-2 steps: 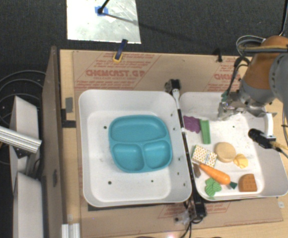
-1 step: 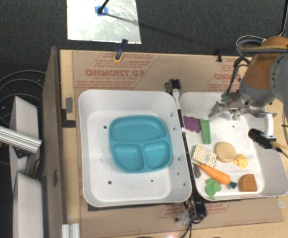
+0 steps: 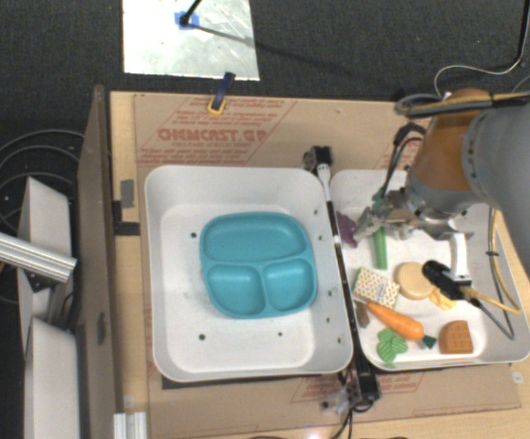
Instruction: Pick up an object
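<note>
Grey and bulky, the arm (image 3: 512, 154) looms over the right bin (image 3: 512, 341), its gripper (image 3: 381, 219) hanging above a green stick (image 3: 379, 250); whether it is open or closed I cannot tell. Below the gripper lie a checkered block (image 3: 376, 287), a tan disc (image 3: 414, 281) and a carrot (image 3: 395, 319). This looks like the approach step: next it must descend squarely and close.
</note>
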